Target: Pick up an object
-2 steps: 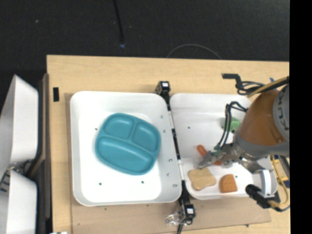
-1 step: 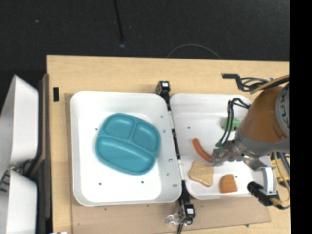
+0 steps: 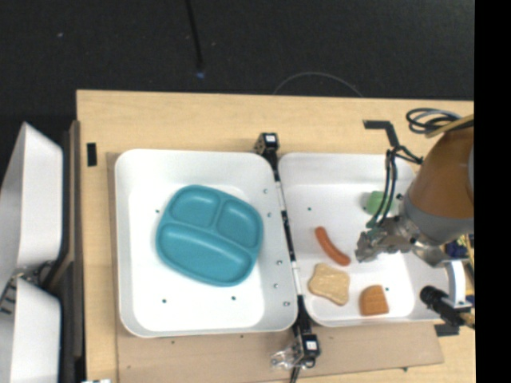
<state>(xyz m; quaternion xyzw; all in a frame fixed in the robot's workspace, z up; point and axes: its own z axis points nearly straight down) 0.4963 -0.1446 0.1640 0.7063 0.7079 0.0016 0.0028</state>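
Note:
The right bin (image 3: 335, 174) holds an orange-red sausage (image 3: 331, 246), a tan slice of bread (image 3: 330, 283), a small orange-brown piece (image 3: 374, 300) and a green item (image 3: 372, 202) partly hidden by the arm. My gripper (image 3: 369, 246) hangs low in this bin, just right of the sausage and above the bread. Nothing shows between its fingers. The orange band of the arm (image 3: 443, 182) rises to the right of it.
The left bin (image 3: 136, 238) carries a blue sectioned plate (image 3: 209, 234). A clamp (image 3: 267, 143) sits at the top of the seam between the bins, another (image 3: 299, 349) at the bottom. Black cables (image 3: 391, 166) run along the arm.

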